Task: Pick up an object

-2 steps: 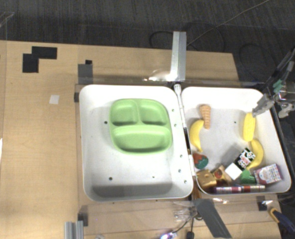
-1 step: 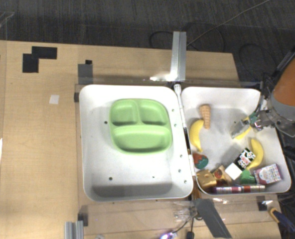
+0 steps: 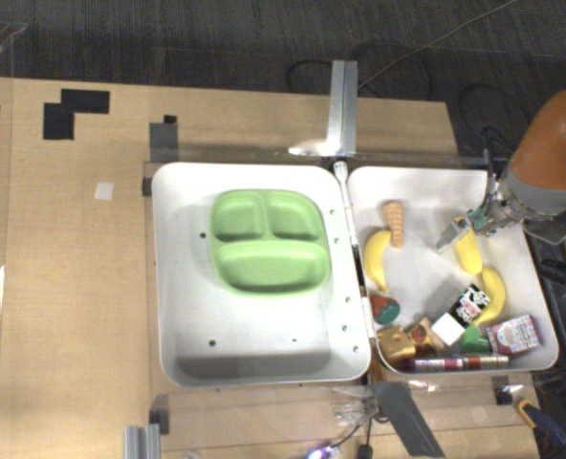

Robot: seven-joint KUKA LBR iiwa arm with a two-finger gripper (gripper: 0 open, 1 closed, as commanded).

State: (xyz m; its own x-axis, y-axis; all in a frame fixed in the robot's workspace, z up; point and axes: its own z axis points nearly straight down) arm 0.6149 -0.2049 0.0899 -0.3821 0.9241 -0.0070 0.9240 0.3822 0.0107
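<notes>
Gripper [image 3: 467, 226] hovers at upper banana [image 3: 468, 252] in right bin [image 3: 548, 357]; finger spread unreadable, grasp unconfirmed. Advice: centre over fruit, descend straight, avoid neighbouring clutter.

Two white bins [image 3: 168, 285] are seen side by side on the surface [image 3: 73, 256]. One green divided tray [image 3: 268, 239] is counted in the left bin. In the right bin, two bananas [image 3: 375, 258] and one orange cone-shaped item [image 3: 395, 222] are counted, plus a cluster of small items too jumbled for counting.
</notes>
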